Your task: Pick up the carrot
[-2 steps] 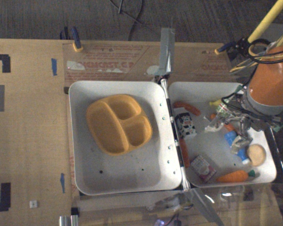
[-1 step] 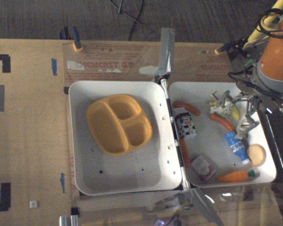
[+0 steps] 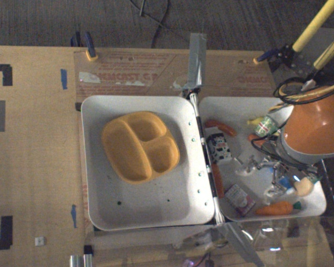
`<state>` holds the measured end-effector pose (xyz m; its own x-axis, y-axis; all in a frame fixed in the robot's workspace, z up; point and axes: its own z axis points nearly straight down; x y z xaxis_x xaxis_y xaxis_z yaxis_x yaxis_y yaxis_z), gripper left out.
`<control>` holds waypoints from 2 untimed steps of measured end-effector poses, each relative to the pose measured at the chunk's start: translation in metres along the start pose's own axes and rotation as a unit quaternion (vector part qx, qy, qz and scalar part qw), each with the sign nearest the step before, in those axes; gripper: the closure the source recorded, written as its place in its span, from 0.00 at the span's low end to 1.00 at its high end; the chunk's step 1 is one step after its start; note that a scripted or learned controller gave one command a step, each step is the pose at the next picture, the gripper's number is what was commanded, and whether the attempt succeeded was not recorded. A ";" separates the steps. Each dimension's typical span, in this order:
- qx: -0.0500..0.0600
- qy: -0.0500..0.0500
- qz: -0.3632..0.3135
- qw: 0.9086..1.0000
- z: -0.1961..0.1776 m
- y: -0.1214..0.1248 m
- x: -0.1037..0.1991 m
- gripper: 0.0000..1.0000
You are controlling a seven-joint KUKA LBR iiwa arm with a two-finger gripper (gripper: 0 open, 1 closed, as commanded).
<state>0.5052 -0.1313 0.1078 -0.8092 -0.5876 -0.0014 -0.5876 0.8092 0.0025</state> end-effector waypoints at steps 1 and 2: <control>0.002 -0.002 -0.014 1.000 0.021 -0.022 -0.070 0.00; -0.001 0.000 -0.186 0.983 -0.017 -0.017 0.001 0.00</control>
